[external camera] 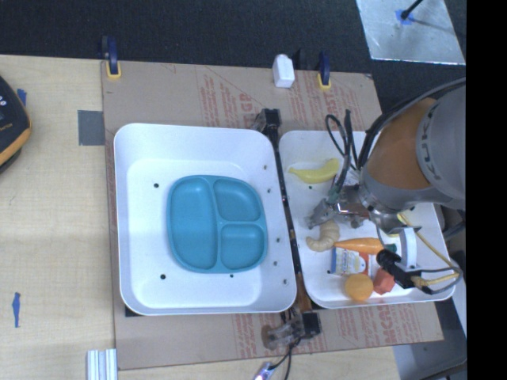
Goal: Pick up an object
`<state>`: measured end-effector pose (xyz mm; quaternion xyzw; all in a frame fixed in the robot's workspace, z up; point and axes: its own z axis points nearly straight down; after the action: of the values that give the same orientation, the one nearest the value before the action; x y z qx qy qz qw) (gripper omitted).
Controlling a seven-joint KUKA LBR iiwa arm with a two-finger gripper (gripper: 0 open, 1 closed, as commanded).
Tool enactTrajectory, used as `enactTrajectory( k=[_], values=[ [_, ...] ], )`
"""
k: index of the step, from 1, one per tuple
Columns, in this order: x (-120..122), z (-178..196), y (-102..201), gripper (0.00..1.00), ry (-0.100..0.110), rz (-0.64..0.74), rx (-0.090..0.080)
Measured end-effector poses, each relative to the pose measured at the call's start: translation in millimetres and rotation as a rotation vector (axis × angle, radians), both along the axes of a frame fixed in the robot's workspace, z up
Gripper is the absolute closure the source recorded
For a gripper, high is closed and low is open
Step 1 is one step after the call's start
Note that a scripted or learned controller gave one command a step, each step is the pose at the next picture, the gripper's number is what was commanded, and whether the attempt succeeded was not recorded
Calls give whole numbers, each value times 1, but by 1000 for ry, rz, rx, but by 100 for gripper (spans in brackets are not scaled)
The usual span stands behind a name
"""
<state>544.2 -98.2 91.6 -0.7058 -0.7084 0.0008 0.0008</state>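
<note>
No writing is legible; nearest, a smooth orange ball [358,286] and carrot-shaped piece [360,245] lie in the right bin [317,295], a lumpy tan object [323,236] touching the metal gripper [326,213], its closure unclear, a yellow banana [314,172] beyond.

Smooth white plastic bins [135,212] sit on matt brown cardboard [198,93].

Grey arm with orange band reaching in from the right, gripper [326,212] low, pointing left.
</note>
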Motion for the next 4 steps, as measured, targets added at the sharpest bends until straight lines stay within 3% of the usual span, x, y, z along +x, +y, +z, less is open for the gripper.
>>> enactTrajectory(
  k=[2,3,4],
  values=[
    [-3,0,6,0,1,2,0],
    [-8,0,-7,0,2,0,1],
    [-29,0,-5,0,2,1,0]
  ],
)
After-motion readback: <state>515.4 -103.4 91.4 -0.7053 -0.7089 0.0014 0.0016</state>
